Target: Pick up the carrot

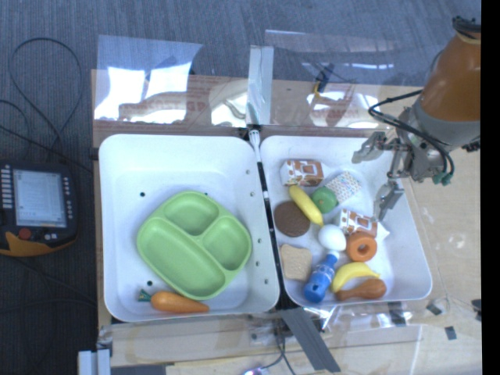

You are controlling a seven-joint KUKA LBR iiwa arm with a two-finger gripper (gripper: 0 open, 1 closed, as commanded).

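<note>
Getting to the carrot (180, 303) is your whole job right now, and it sits about as far from the gripper (383, 170) as it can: way off to the gripper's left and toward the near edge, in the front corner of the left bin (117, 170), lying flat just beside the green divided plate (195, 244). The gripper hovers over the back right corner of the right bin (418, 248) with its fingers spread wide and nothing between them, so you're starting from scratch.

If it were me, I'd lift clear of the divider between the bins, cross over, and come down with the jaws lined up across the carrot's thick orange middle, not the leafy end. The plate rim and the bin wall crowd it on both sides, so I'd guess a slightly off approach just nudges it into the corner.

Everything under and just left of the gripper is clutter in the right bin: a banana (306, 204), a green round fruit (325, 200), a brown cookie (292, 219), a white egg (332, 237), an orange donut (362, 248), a blue bottle (319, 280), a second banana (353, 273), a toast slice and a couple of snack packets. None of it matters, just don't drag it along
</note>
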